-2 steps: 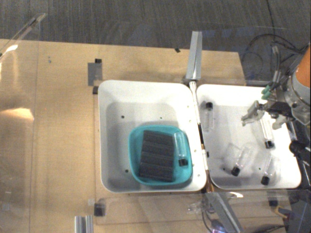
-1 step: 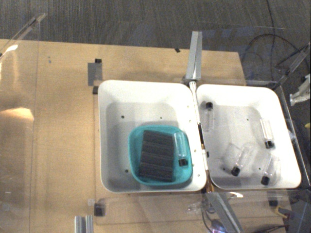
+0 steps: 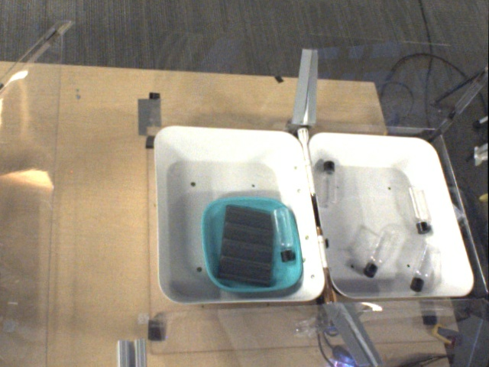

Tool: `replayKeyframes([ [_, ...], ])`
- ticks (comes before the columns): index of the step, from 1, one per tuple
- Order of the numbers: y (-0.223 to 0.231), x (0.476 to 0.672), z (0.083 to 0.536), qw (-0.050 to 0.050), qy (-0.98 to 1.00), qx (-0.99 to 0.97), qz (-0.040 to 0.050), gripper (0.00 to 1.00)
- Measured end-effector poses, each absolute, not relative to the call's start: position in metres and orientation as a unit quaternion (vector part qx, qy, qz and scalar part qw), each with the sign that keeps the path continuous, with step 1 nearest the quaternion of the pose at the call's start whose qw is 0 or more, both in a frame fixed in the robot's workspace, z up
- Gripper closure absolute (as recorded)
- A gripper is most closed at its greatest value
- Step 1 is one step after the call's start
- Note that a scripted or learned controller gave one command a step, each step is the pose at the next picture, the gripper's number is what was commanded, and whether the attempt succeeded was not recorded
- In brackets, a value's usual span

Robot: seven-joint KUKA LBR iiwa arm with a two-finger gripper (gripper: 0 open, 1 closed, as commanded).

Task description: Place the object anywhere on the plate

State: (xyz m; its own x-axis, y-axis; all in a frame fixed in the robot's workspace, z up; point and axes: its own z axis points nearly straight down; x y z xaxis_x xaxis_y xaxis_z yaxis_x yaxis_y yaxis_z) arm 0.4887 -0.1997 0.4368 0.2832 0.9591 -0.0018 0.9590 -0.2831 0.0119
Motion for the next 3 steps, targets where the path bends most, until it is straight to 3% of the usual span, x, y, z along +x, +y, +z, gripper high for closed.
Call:
replayKeyframes([
  [1,-0.199,0.491,0.449,0.010,0.603,0.798,0.0047,1.00],
  [2,-0.190,0.550,0.354,0.002,0.610,0.792,0.0013,1.00],
  [3,-0.160,0.582,0.325,0.003,0.710,0.705,0.0017,1.00],
])
